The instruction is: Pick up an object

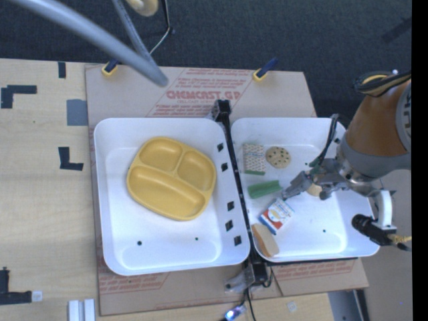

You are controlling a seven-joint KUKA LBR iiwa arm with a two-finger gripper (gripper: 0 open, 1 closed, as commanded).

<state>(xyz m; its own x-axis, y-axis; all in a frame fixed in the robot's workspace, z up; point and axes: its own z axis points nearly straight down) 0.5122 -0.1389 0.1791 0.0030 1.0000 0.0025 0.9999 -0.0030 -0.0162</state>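
From my remote station I see a pale wooden bench [40, 199] overlaid with a printed cardboard sheet [200, 92] that carries two shallow white bins, against dark carpet above. In the right bin [334, 236] the loose objects lie: a green block [263, 188], flat and oblong; a small red, white and blue packet [277, 215] just below it; a tan, rounded bread-like piece [265, 240] at the lower-left corner; a speckled round cookie [277, 156]; and a pale woven-looking rectangle [253, 157] beside it. The gripper [294, 187] sits low just right of the green block, its metal tips blurred; I cannot tell how wide it stands. The left bin [120, 246] holds a glossy yellow divided plate [172, 177].
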